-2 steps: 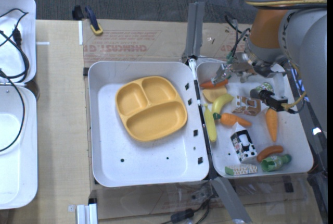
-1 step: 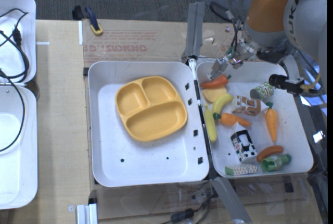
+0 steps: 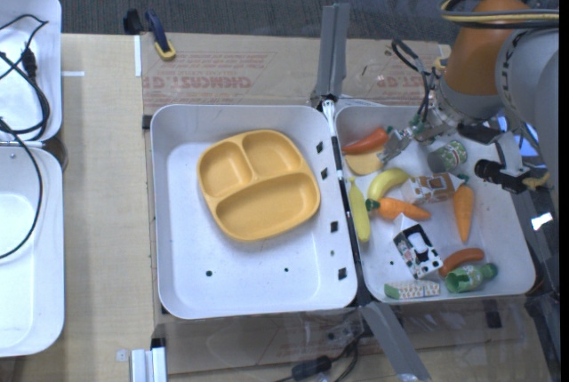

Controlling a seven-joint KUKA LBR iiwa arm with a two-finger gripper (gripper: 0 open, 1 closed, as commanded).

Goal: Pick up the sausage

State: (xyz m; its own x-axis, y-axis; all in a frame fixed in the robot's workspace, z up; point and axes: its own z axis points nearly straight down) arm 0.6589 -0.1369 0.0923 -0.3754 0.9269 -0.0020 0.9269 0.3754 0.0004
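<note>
The sausage [image 3: 461,260], a short reddish-orange piece with rounded ends, lies near the front right corner of the right bin [image 3: 520,234], just above a green toy [image 3: 471,276]. My gripper [image 3: 400,140] hangs over the back of that bin, next to a red pepper-like piece [image 3: 366,141] and well away from the sausage. Nothing shows held in it. The grey arm with its orange band [image 3: 480,51] comes in from the upper right.
The right bin also holds two carrots [image 3: 464,210] [image 3: 400,209], a banana [image 3: 387,183], a long yellow piece by the divider [image 3: 358,213], a round grey-green can [image 3: 447,156], a small box [image 3: 433,187] and a black-and-white toy [image 3: 416,249]. The left bin [image 3: 178,265] holds a yellow divided plate [image 3: 258,185].
</note>
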